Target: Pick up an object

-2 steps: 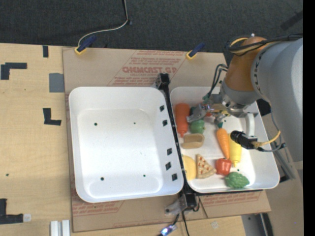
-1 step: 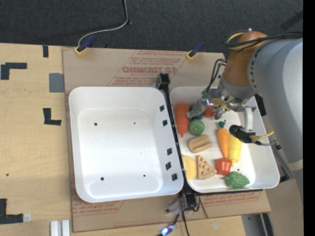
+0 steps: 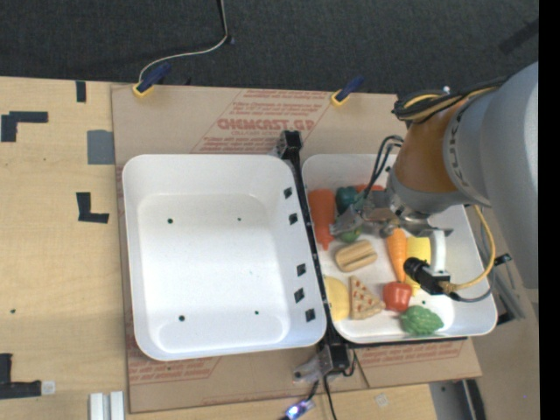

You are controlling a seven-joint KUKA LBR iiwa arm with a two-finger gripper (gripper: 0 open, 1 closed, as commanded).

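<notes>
The right bin [image 3: 464,324] holds several toy foods. Along its left wall lies an orange carrot [image 3: 321,215], with a teal-green piece [image 3: 349,197] beside it. A tan bread roll [image 3: 356,255] sits mid-bin, and a pizza slice [image 3: 364,298] and a yellow piece [image 3: 336,297] lie nearer the front. A red tomato [image 3: 396,296] and a green leafy piece [image 3: 422,320] are at the front right. My gripper [image 3: 360,216] is low in this bin, just above the bread roll and right of the carrot. A small greenish-grey thing shows at its tip.
The left bin [image 3: 140,234] stands beside the right one, a black clip divider [image 3: 299,226] between them. Another orange piece [image 3: 398,248] and a yellow-white piece [image 3: 422,250] lie under the wrist. The arm [image 3: 437,160] and its cables cover the right bin's far right.
</notes>
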